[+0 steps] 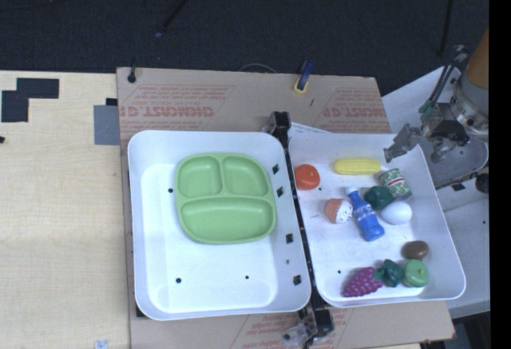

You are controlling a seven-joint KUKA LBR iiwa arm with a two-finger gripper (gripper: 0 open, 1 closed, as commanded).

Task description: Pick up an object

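The right bin (447, 259) holds several small toys: a yellow banana (357, 167), an orange-red ball (306, 176), a blue bottle (366, 216), a white egg (397, 213), a green-and-white can (394, 182) and purple grapes (362, 283). My gripper (417, 148) hangs above the bin's upper right corner, just right of the banana and above the can. It is open, its two fingers spread with nothing between them.
A green divided plate (225, 197) lies in the left bin (152, 259). A red-and-white piece (338, 211), a brown lump (414, 249) and two green toys (415, 272) also lie in the right bin. A black divider (291, 204) runs between the bins.
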